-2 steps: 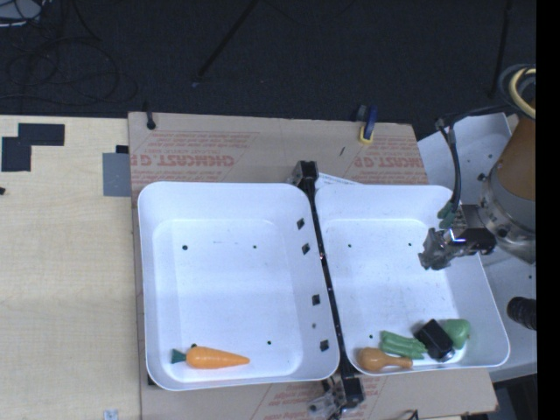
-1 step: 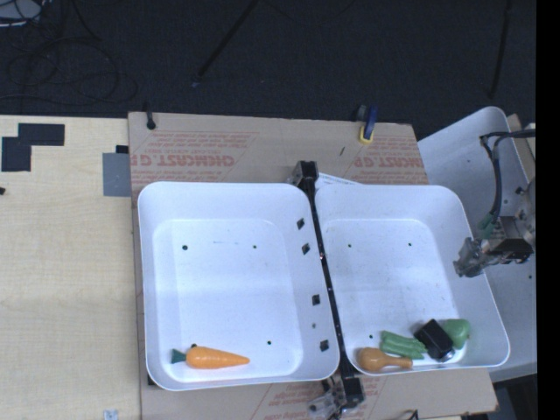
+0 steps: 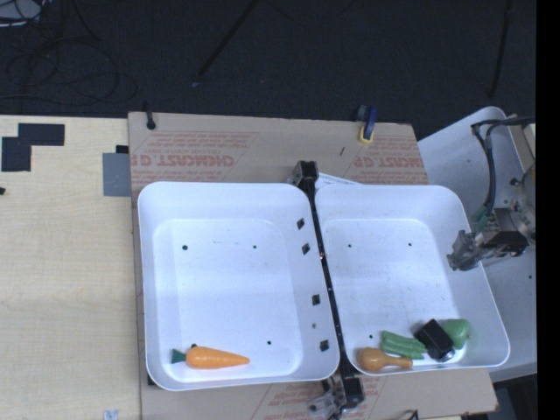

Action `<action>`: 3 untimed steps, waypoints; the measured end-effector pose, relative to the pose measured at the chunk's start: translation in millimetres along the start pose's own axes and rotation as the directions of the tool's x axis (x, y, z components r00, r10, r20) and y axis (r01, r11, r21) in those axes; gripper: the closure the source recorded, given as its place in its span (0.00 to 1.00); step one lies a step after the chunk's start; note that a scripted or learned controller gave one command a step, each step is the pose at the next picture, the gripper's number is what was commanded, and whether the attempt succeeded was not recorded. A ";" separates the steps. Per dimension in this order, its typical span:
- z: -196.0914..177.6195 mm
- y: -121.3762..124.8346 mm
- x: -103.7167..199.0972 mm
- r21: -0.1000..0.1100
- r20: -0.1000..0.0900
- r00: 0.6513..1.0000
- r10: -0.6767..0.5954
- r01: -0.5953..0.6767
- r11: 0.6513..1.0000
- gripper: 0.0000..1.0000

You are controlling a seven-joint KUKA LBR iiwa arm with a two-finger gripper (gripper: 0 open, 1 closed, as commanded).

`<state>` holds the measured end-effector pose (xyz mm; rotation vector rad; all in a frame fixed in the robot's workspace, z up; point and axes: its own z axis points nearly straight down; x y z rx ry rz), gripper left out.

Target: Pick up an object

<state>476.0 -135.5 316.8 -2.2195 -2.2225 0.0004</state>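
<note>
1. An orange carrot [image 3: 218,358] with a dark green top lies flat along the near wall of the left bin [image 3: 157,226], its tip pointing right.
2. In the near right corner of the right bin [image 3: 455,204] sits a cluster: a tan pear-like piece [image 3: 381,360] on its side, a green pod-like piece [image 3: 403,346] just behind it, a black block [image 3: 435,339] tilted atop, and a pale green piece [image 3: 457,330] beside that block.

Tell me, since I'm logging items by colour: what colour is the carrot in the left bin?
Orange, with a small dark green top; the carrot shows clearly in the camera view.
</note>
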 end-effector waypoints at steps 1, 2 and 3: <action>15.4 -1.0 -56.9 0.003 0.001 1.000 0.005 -0.005 1.000 1.00; 3.4 0.0 -33.7 0.000 0.000 1.000 0.000 0.000 1.000 1.00; -23.4 0.4 17.8 -0.001 0.000 1.000 -0.003 0.003 1.000 1.00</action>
